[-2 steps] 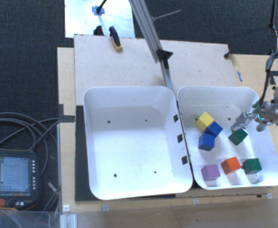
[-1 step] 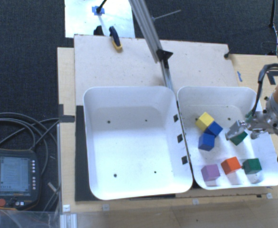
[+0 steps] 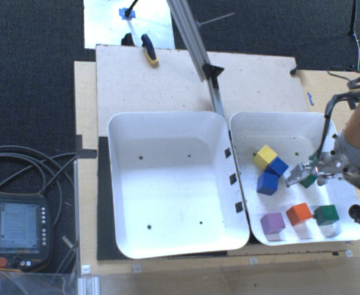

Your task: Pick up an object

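The right bin [image 3: 278, 125] holds several small blocks. A yellow block [image 3: 265, 156] sits beside a blue block [image 3: 279, 166], with a second blue block [image 3: 267, 184] just in front of them. Along the bin's front wall lie a purple block [image 3: 272, 223], an orange block [image 3: 300, 214] and a green block [image 3: 327, 214]. My gripper [image 3: 299, 176] reaches in from the right and hovers low over the bin's middle, just right of the blue blocks. A small dark green shape [image 3: 309, 180] shows at its tip; whether it is held is unclear.
The left bin [image 3: 167, 128] stands beside the right one. A slanted metal pole [image 3: 192, 35] crosses the board behind the bins. A teach pendant [image 3: 16, 229] and cables lie at the far left, off the bench.
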Controlling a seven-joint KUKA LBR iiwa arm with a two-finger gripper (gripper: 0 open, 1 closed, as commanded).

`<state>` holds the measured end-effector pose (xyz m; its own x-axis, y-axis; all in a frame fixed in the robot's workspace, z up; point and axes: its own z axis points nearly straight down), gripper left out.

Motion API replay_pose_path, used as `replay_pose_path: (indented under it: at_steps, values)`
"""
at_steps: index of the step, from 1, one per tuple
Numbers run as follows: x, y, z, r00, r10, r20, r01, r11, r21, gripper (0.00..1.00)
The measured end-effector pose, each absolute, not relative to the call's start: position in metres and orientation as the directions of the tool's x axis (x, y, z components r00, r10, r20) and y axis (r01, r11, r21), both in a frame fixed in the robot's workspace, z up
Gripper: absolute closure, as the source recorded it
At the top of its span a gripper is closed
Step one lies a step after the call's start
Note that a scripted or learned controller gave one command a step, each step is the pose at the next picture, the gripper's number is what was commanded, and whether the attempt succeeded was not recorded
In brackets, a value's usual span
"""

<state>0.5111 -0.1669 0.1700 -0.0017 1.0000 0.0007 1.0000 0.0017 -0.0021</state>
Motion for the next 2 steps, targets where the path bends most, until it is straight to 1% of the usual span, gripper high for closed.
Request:
replay_pose_path:
  at_steps: [1, 2]
  values:
    - [0.52, -0.168, 0.124, -0.003, 1.0, 0.001, 1.0, 0.003, -0.002, 0.0]
    - [0.521, -0.169, 0.137, -0.004, 1.0, -0.001, 1.0, 0.004, 0.004, 1.0]
